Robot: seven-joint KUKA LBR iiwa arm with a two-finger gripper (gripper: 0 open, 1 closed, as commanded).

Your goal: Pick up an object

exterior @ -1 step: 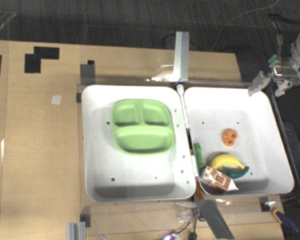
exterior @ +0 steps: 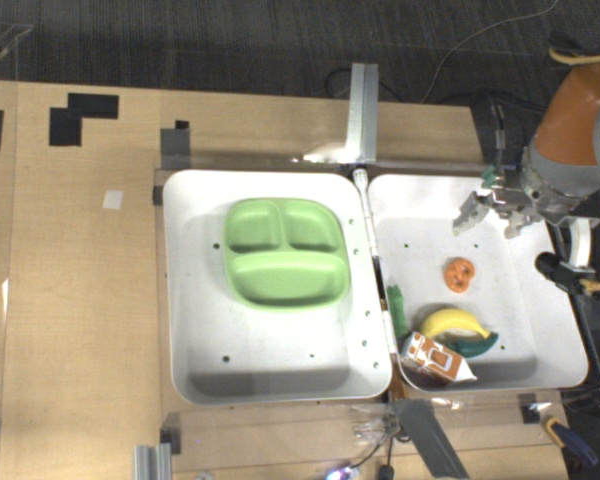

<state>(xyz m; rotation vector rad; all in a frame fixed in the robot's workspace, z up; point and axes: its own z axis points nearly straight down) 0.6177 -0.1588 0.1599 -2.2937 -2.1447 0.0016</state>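
My gripper [exterior: 495, 216] hangs over the back of the right bin [exterior: 420, 208], its two fingers spread apart and open with nothing between them. Below it, nearer the front, lies a small orange round object [exterior: 460, 274]. A yellow banana [exterior: 453, 323] rests at the front of the bin beside a dark green item [exterior: 480, 345]. A brown and white carton [exterior: 437, 359] sits in the front left corner. A thin green object [exterior: 395, 309] lies along the bin's left wall.
The left bin [exterior: 195, 298] holds a green divided plate [exterior: 284, 250]. A metal post [exterior: 363, 113] stands behind the divider between the bins. Cables and fittings crowd the right edge of the bench.
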